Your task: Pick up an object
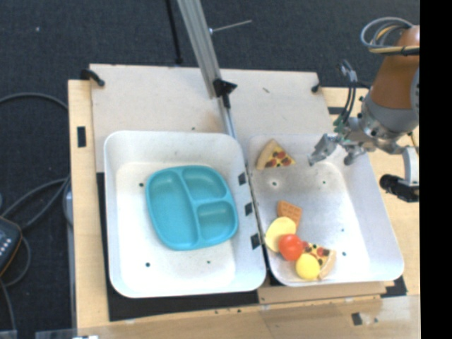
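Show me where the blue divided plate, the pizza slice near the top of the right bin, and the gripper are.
blue divided plate (191,206), camera view, on its middle divider.
pizza slice (274,156), camera view, on its topped middle.
gripper (332,149), camera view, midway between its fingertips.

No legible text or markings.
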`<state>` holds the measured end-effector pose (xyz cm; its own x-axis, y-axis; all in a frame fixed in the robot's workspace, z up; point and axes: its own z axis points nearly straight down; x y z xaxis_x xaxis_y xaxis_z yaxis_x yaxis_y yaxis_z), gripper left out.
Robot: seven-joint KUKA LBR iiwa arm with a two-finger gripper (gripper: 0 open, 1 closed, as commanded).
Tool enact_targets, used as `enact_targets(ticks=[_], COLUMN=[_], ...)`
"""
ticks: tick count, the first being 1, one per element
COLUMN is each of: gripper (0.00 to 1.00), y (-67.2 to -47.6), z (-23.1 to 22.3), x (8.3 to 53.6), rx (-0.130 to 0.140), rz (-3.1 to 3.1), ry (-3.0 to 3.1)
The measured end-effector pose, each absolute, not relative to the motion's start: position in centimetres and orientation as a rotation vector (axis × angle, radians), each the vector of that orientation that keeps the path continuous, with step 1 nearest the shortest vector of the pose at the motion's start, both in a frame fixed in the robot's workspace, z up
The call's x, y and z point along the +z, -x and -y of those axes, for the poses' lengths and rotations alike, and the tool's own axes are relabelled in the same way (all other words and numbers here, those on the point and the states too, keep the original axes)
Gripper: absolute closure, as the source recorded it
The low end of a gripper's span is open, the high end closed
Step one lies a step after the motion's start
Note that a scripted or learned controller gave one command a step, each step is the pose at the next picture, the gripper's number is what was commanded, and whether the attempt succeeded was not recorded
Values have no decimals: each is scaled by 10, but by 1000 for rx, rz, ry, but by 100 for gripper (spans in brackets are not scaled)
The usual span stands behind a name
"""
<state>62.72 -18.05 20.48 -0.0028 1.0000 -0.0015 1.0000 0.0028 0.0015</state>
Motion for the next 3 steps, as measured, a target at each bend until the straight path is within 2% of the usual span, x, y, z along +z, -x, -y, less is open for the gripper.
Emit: enact_targets(ticks=[1, 3], gripper=[0, 0], y=[-627, -624], z=[180, 193], x=[205, 103], rx=[-1, -6], rz=[-2224, -2221], ry=[-2216, -2225])
